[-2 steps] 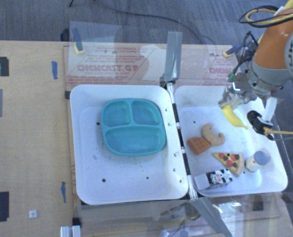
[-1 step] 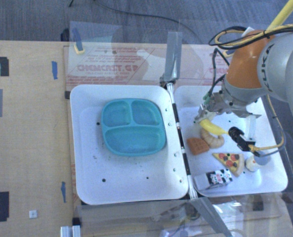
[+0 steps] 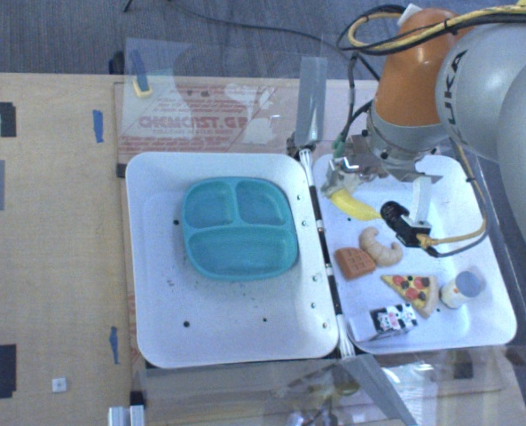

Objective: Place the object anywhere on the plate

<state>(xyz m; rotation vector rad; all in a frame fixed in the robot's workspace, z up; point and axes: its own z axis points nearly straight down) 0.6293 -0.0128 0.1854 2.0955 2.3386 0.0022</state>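
A teal divided plate (image 3: 240, 229) lies in the left white bin (image 3: 152, 282), toward its upper middle, with nothing on it. My gripper (image 3: 341, 174) hangs low over the upper left corner of the right bin (image 3: 489, 313), just above the top end of a yellow banana (image 3: 355, 207). Nothing visible is held in it. Below the banana lie a tan croissant (image 3: 383, 247) and a brown piece of toast (image 3: 355, 263).
A pizza slice (image 3: 413, 289), a small grey and cream piece (image 3: 462, 288) and a black and white block (image 3: 394, 319) lie in the right bin's lower part. A black connector with a yellow cable (image 3: 404, 224) hangs from the arm over the bin. The divider (image 3: 320, 247) separates the bins.
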